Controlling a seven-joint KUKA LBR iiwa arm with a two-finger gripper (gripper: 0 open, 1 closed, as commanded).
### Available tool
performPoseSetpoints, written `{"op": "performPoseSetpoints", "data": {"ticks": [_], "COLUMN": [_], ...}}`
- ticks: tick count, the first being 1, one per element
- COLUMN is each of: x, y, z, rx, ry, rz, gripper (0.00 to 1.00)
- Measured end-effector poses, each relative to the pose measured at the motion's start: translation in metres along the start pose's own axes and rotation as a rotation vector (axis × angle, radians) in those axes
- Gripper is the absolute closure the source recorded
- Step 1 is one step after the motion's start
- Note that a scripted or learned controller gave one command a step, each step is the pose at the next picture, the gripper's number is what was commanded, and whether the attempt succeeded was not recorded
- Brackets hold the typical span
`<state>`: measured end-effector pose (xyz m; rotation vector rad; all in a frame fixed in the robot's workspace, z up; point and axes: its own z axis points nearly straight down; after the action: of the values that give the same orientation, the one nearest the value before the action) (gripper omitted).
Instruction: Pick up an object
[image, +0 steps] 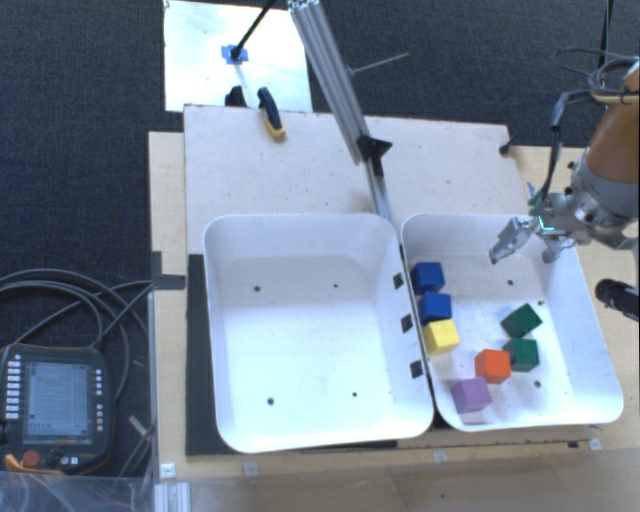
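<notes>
The jaws (527, 240) hang over the upper part of the right bin (590, 330), near its far rim, and carry nothing; two pale fingers show splayed apart, one reaching left and one toward the lower right, so the jaws look open and fairly wide, though glare on the metal blurs their tips. The arm (612, 165), grey with an orange band, comes in from the right and is cut off by the frame edge, so its upper links cannot be judged.

Below the jaws lie the candidates for picking. Two blue cubes (430, 290) sit one behind the other against the bin's left wall, with a yellow cube (441, 335) just below them, touching or nearly so. Toward the middle and right are two dark green cubes (521, 335), close together, an orange cube (492, 365) just beside the lower green one, and a purple cube (471, 395) near the front wall. The jaws stand well apart from all of them, likely poised high before a descent; the green pair is the nearest, but no target can be told from this pose.

The left bin (225, 300) lies beside it, their rims meeting at a line of dark clips. Both rest on the desk (300, 160), where a yellow-handled tool (270, 112) lies at the back. A metal pole (335, 85) slants across, probably a camera mount. A teach pendant (50, 405) with cables sits at lower left, partly cropped
</notes>
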<state>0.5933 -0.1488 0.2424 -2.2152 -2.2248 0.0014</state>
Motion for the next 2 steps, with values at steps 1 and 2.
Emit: {"op": "performPoseSetpoints", "data": {"ticks": [1,2], "x": [0.0,-0.008], "y": [0.001,-0.007], "z": [-0.002,0.052], "rx": [-0.004,0.002], "ry": [-0.001,-0.001], "rz": [0.0,0.003], "gripper": [0.0,0.0]}}
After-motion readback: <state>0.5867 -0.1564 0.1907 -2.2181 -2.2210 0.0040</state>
